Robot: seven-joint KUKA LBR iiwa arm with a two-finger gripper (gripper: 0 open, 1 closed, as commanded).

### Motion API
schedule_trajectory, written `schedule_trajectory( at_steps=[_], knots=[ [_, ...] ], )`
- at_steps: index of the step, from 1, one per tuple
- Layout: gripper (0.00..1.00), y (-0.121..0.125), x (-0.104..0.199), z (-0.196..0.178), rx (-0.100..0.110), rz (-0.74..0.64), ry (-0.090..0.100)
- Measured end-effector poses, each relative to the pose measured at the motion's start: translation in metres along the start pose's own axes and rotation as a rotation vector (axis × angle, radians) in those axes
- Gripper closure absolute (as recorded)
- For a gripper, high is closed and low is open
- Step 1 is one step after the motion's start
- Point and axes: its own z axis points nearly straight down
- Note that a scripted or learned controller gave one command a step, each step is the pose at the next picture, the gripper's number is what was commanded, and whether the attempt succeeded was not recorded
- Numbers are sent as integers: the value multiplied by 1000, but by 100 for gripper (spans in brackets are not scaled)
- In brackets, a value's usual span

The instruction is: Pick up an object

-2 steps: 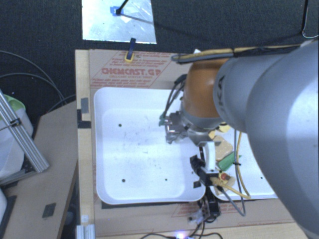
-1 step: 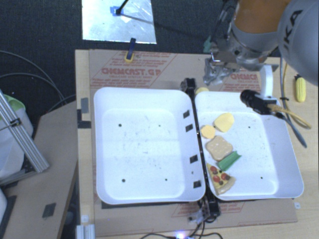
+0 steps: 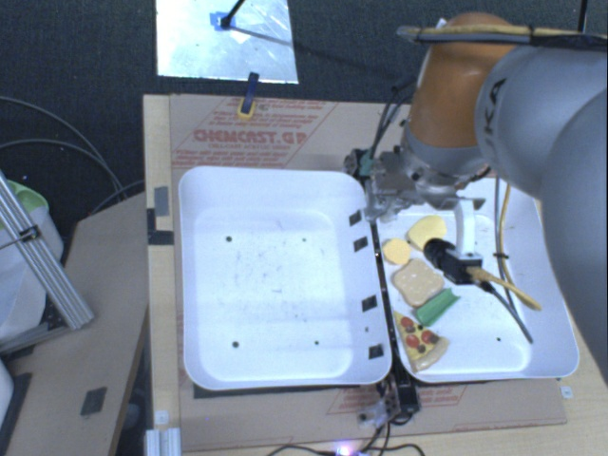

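Nearest the camera, in the right bin [image 3: 537, 350], a toy pizza slice [image 3: 424, 342] lies close to the bin's left wall, its point aimed at the near rim. Just beyond it lies a green piece [image 3: 438, 305], its long axis slanting from near-left to far-right. It touches or almost touches a slice of bread [image 3: 415, 280] on its far side. Farther still come a small round yellow piece [image 3: 396, 251] beside the left wall and a larger yellow piece [image 3: 428, 227] just to its right.

The gripper [image 3: 382, 196] sits beyond all of these, at the far-left corner of the right bin, over the seam where the two bins meet. The wrist hides its working end, so whether it is open or closed cannot be told, and nothing is seen held in it.

The move ahead turns on one relation: the food runs in a loose line along the left wall, all on the gripper's near side. The round yellow piece is closest to it and looks the likeliest target, calling for a short shift toward the camera and a descent. The wall close beside that piece could crowd the grasp. The left bin [image 3: 275, 283] lies beside the gripper, on its other side.
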Motion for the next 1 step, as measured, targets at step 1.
schedule_trajectory(
  at_steps=[1],
  knots=[
    [0,2,1,-7,-11,-4,1]
  ],
)
